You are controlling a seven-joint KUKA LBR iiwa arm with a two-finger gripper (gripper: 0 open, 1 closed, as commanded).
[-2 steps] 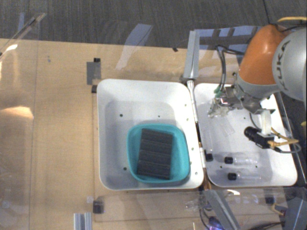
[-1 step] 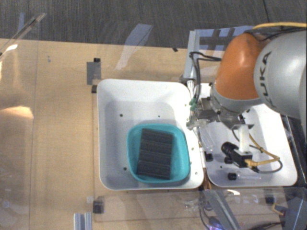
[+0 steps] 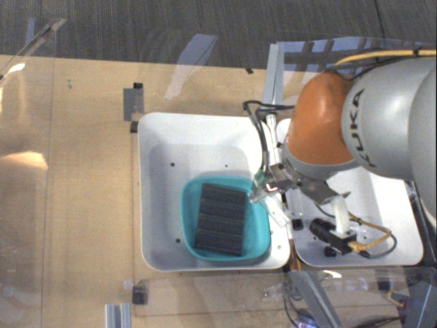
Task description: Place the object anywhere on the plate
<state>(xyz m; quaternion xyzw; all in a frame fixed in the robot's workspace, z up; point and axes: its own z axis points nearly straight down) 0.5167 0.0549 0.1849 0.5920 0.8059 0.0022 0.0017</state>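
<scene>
1. Plainly, the dark grey ribbed rectangular block [image 3: 220, 219] lies flat on the turquoise square plastic plate [image 3: 190, 203], covering most of its middle and running from the far edge toward the near edge.
2. That plate sits in the near right part of the left shallow white bin [image 3: 158, 183], touching or almost touching the bin's near wall.
3. Over the divide between the two bins hangs the grey arm with its orange band [image 3: 319, 125], reaching in from the right.
4. Its hand [image 3: 268, 188] sits just beside the plate's far right corner, above the rim between the bins; whether it is open or closed cannot be told, and nothing is seen held in it.
5. Black and yellow cable fittings [image 3: 341, 238] hang over the right shallow white bin [image 3: 386, 203].
6. Both bins rest on the pale wooden bench [image 3: 68, 203].
</scene>
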